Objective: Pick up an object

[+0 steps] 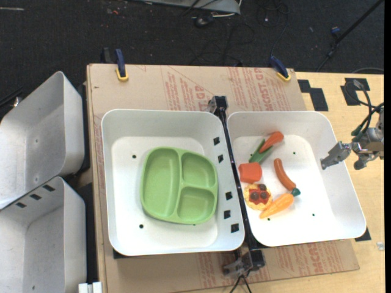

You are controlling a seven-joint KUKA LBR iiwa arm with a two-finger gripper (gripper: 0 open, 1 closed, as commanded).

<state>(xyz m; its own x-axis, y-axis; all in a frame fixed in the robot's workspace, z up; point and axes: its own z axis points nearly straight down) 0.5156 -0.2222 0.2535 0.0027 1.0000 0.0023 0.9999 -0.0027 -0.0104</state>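
The right bin [342, 218] holds several toy foods. A carrot with a green top [269, 144] lies at the back, with a red block [250, 173] below it. A red sausage [284, 174] lies near the middle, beside a yellow piece with dark berries [258, 195] and an orange carrot [278, 205]. My gripper [349, 156] hovers over the bin's right rim, well to the right of the sausage. It is open, with nothing between its fingers.
The left bin [122, 224] carries a green divided plate [180, 185]. A black divider [229, 163] runs between the two bins. Two more white bins [36, 133] stand off the bench at the left. Clamps [121, 66] grip the bench's back edge.
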